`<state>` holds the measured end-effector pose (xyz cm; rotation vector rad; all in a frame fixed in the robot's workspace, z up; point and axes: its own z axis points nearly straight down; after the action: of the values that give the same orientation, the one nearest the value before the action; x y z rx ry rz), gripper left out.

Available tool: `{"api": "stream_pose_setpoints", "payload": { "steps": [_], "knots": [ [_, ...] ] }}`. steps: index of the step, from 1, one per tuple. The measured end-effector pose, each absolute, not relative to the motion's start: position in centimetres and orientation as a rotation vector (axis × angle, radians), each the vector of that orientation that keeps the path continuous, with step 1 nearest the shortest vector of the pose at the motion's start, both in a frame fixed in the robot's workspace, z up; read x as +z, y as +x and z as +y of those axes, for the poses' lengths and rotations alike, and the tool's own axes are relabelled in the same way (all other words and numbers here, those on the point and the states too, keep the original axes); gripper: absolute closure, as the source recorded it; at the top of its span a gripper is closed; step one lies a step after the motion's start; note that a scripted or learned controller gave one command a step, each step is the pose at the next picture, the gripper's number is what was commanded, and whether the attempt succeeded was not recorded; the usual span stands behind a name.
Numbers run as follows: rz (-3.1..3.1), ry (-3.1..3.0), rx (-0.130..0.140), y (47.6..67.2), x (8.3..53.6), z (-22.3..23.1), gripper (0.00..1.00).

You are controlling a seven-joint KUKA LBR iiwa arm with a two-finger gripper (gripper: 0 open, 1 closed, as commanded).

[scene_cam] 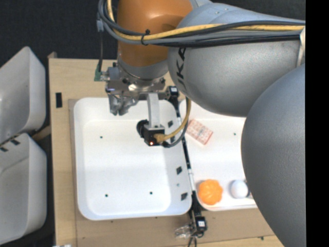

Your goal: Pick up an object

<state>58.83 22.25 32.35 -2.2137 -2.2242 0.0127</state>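
Note:
My gripper [119, 106] hangs under the orange wrist band, over the far edge of the left bin [92, 199]. Nothing shows between it and the bin floor. The objects lie in the right bin [226, 206]: an orange ball [209, 191] near the front edge, a small white ball [238, 189] just right of it, and a flat pink-and-white patterned packet [199, 131] further back near the divider. All three are well to the right of the gripper. The grey arm covers much of the right bin.
A black unit with a small light [149, 133] hangs on a bracket below the wrist, over the left bin. A cable [186, 163] runs along the divider between the bins. White housings [20, 96] stand at the left of the bench.

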Motion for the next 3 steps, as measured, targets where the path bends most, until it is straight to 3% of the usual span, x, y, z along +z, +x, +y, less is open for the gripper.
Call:
{"api": "stream_pose_setpoints", "payload": {
  "steps": [1, 3],
  "knots": [
    [-2.232, -2.222, -0.023, 60.4, 49.4, 22.1, 1.0],
    [-2.228, -2.221, -0.004, 65.0, 55.2, 22.1, 1.0]
  ]
}}
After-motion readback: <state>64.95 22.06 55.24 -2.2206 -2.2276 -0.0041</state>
